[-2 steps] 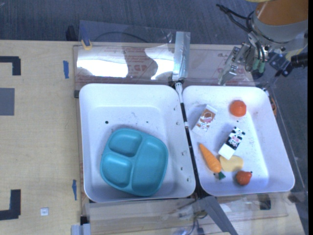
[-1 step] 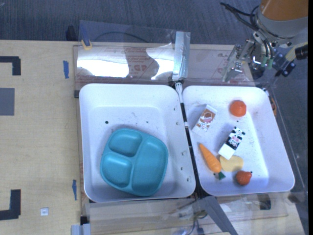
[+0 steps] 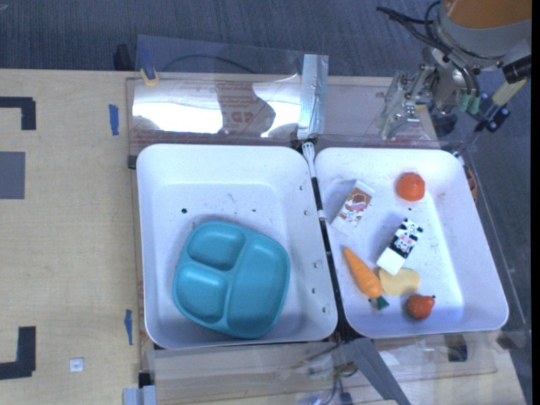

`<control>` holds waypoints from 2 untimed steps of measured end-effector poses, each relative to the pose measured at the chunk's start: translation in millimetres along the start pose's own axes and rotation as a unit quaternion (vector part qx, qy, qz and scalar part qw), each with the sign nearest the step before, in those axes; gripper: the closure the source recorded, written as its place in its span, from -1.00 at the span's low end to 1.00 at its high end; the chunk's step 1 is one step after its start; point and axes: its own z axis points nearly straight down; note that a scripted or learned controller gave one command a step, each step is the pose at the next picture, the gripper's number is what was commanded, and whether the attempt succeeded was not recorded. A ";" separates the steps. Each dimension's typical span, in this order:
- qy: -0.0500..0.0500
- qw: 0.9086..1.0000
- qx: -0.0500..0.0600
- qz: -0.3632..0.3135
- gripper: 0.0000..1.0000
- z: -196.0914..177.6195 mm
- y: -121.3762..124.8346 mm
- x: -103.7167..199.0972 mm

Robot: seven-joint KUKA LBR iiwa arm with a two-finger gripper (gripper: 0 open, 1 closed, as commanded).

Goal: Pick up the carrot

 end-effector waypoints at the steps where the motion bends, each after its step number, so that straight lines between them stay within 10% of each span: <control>1: 0.000 0.997 0.000 -0.080 1.00 7.3 -17.5 -6.1; 2: 0.000 0.987 0.000 -0.160 1.00 0.2 2.5 -9.6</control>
